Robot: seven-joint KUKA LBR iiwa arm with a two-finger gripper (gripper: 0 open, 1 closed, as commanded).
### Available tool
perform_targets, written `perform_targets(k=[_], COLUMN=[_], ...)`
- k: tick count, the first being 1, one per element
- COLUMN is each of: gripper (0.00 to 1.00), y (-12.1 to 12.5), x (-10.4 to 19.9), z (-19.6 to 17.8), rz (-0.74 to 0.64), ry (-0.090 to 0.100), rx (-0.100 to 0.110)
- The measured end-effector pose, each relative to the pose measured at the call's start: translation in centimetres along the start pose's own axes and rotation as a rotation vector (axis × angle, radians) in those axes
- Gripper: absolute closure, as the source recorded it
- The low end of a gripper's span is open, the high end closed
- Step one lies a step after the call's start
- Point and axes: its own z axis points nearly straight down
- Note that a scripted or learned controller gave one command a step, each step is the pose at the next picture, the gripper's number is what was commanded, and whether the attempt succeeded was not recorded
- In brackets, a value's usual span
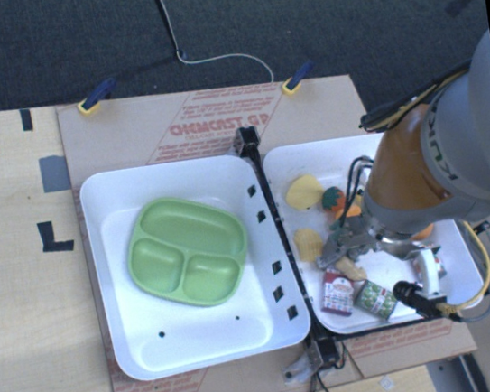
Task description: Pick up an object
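The right bin (442, 293) holds several small items. A yellow rounded piece (304, 193) lies near its far left, with a small green and orange item (332, 197) beside it. Another yellow piece (308, 243) lies by the divider. A red and white packet (337, 296) and a green packet (375, 300) lie near the front wall. My gripper (340, 251) is low in this bin, just right of the second yellow piece and over a tan piece (353, 268). The arm's grey and orange wrist (406, 177) hides the bin's middle and right.
The left bin (113, 256) holds a green divided plate (187, 250). A black divider with clips (273, 232) runs between the bins. A cable (206, 57) lies on the cardboard behind them. An orange item (425, 231) peeks out under the wrist.
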Motion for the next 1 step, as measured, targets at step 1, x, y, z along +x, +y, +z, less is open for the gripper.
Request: perform_targets(k=[1], gripper=[1.0], y=[6.06], x=[7.46], z=[-9.48], rz=[-0.01], ry=[0.003], rx=[-0.012])
